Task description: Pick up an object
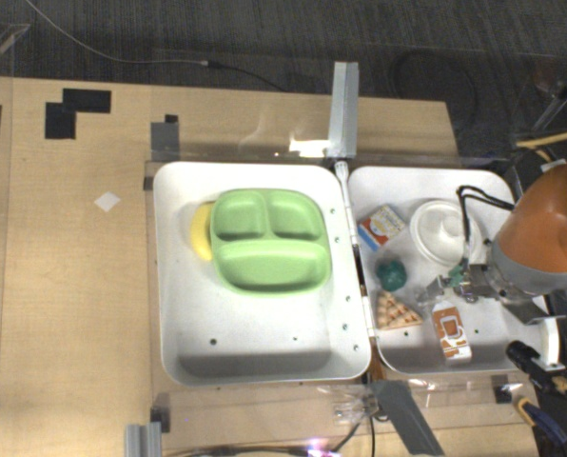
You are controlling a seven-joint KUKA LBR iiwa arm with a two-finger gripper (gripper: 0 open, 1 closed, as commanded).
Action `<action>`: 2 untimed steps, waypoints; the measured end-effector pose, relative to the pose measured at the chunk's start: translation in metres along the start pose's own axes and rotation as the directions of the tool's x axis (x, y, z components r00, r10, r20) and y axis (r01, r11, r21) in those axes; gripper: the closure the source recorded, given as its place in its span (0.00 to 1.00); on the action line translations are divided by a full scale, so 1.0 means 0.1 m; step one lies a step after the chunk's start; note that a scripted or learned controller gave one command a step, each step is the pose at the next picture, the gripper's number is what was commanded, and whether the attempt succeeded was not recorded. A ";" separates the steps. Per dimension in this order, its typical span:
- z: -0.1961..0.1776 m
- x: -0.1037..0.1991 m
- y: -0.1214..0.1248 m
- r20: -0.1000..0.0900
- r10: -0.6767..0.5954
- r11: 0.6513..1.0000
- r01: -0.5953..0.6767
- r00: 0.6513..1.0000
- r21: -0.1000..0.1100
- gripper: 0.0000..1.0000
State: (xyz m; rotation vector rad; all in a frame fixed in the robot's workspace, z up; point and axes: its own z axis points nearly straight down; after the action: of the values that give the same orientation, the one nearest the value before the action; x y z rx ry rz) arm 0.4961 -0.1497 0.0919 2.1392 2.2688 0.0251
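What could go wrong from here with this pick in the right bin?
The end effector sits among crowded items: a brown packet, a teal ball and a white cup. It may knock neighbours or catch two things. The ball could roll away if nudged. The packet lies flat, so the grab may slip.

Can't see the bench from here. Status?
Gripper low in right white bin, nothing visibly held. Brown-and-white packet just beneath, teal ball alongside. Path unobstructed.
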 end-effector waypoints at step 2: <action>-0.09 -0.13 -0.03 0.001 0.132 0.991 -0.132 0.991 0.006 1.00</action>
State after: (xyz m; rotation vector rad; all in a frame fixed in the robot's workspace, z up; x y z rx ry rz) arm 0.4941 -0.1624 0.1011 2.2882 2.1256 0.0194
